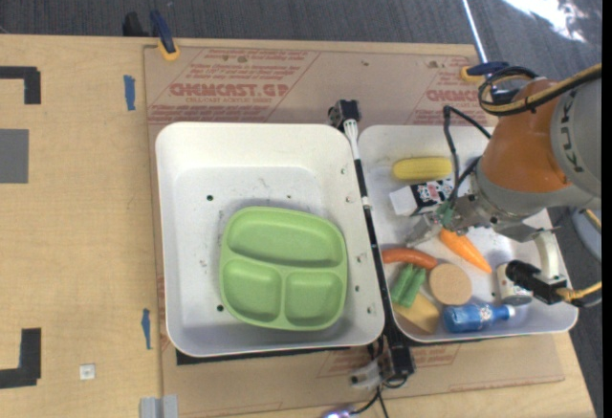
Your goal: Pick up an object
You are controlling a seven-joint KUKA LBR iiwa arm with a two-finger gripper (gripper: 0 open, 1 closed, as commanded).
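The right bin (564,316) holds several small items. A yellow banana-shaped piece (422,167) lies at its far side, with a black and white packet (426,195) just below it. My gripper (443,213) hangs low over the bin's middle, right next to that packet and above the top end of an orange carrot (466,251). Nearer the front lie a red-orange pepper (409,256), a green piece (407,284), a tan round disc (450,285), a yellow wedge (418,315) and a blue bottle (475,317). The arm hides the bin's right part.
The left bin (186,215) holds a green divided plate (283,265). A black clamp (344,112) sits at the far end of the rim between the bins. Cardboard and wooden bench surround both bins.
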